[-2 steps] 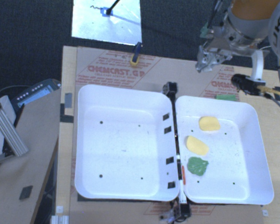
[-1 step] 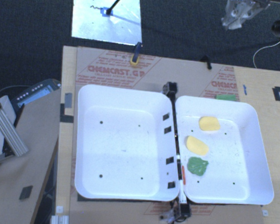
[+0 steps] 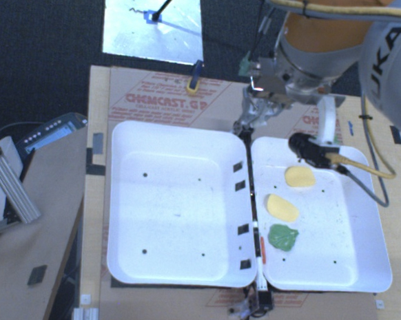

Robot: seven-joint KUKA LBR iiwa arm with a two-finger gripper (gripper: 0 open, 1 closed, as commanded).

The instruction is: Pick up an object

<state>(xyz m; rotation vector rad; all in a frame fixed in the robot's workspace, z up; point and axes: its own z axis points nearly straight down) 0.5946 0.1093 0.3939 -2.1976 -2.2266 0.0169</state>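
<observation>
Right bin: two yellow pieces — one green piece
Gripper: above bins' far edge — grasping nothing

Three objects lie in the right bin, beside the left bin.

We are looking down on a desk of pale wood that is carrying a brown board printed with red lettering. Two shallow white bins are sitting on that board side by side: the left bin and the right bin, their inner walls touching along a seam fitted with small black clips. A yellow and blue clamp is gripping the board's far edge. Beyond it, a shiny metal plate is lying on dark carpet. At the left, a grey handheld controller is resting near an aluminium rail.
</observation>
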